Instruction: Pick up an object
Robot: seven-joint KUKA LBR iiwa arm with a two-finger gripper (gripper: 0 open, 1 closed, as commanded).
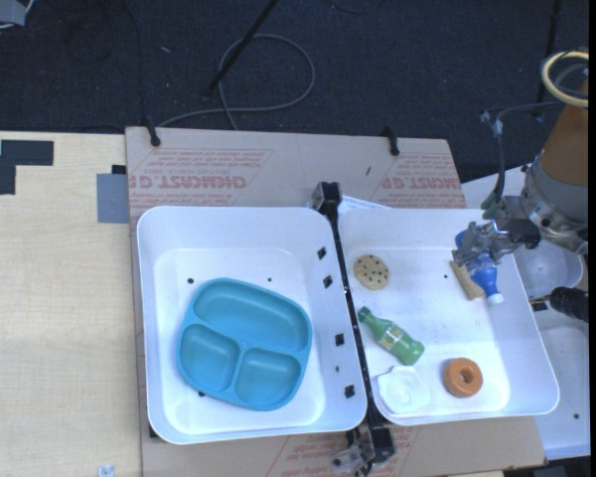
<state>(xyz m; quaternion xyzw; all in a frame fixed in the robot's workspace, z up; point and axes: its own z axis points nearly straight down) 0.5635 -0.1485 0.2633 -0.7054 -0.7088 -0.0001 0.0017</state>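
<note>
My gripper (pixel 477 244) hangs over the far right part of the right bin (pixel 536 386), below the grey wrist and its orange band. Directly under it are a small blue object with a white tip (pixel 489 280) and a tan block (pixel 466 280); whether they are lifted or resting on the bin floor I cannot tell. Elsewhere in that bin lie a chocolate-chip cookie (pixel 372 271), a green bottle (pixel 391 335) on its side, an orange doughnut (pixel 463 377) and a white round piece (pixel 405 391) at the near edge.
The left bin (pixel 154 266) holds a blue divided plate (pixel 244 343). A black divider (pixel 340 306) separates the two bins. Cardboard (pixel 238 172) lies behind them, and cables run across the dark floor at the back.
</note>
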